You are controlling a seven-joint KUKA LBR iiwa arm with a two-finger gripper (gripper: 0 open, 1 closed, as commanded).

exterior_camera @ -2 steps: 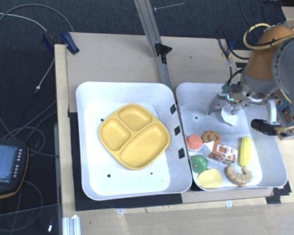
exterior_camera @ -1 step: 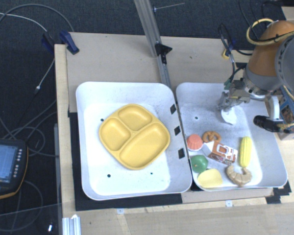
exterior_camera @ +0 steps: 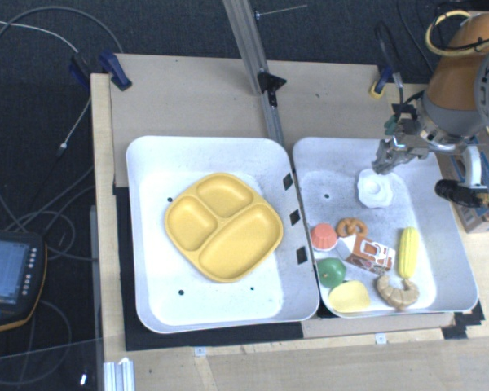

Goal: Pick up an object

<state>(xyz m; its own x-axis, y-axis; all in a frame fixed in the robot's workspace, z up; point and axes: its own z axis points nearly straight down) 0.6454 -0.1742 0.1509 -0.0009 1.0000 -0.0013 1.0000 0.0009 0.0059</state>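
The gripper (exterior_camera: 385,163) hovers at the right bin's (exterior_camera: 440,300) far edge, just beside a small white object (exterior_camera: 374,189); I cannot tell how it is set. Probably best to centre squarely over that piece before descending, clear of the bin wall.

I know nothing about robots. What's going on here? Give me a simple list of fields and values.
left bin: holds a yellow divided plate
right bin: holds the toy foods
toy foods: white piece, corn cob, pretzel, green item, yellow item
arm: reaches in from the right
gripper: above the right bin's far end, just beside the white piece
held object: none visible
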